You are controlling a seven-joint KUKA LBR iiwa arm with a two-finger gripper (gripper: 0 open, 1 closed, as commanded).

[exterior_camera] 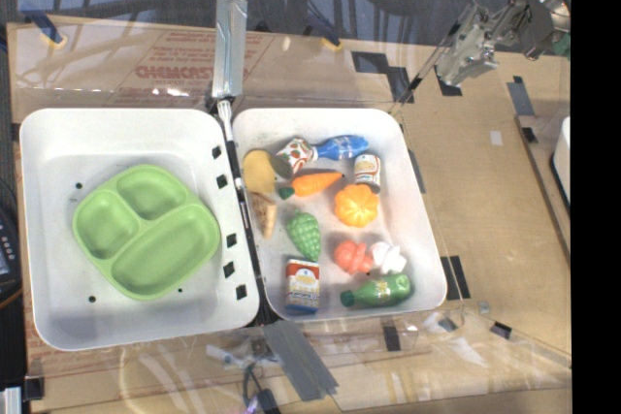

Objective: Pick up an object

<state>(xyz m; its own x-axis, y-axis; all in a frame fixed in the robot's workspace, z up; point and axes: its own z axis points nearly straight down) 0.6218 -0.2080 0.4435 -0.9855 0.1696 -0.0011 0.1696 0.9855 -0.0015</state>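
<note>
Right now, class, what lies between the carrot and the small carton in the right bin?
In the camera view, the green grape bunch lies between the carrot and the carton.

two white bins [39,305], one green plate [146,230], ten toy foods [355,206].

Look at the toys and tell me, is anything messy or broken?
Nothing looks broken or spilled. The toy food, like the orange and carrot, lies jumbled in the right bin. The green plate sits askew in the left bin.
</note>
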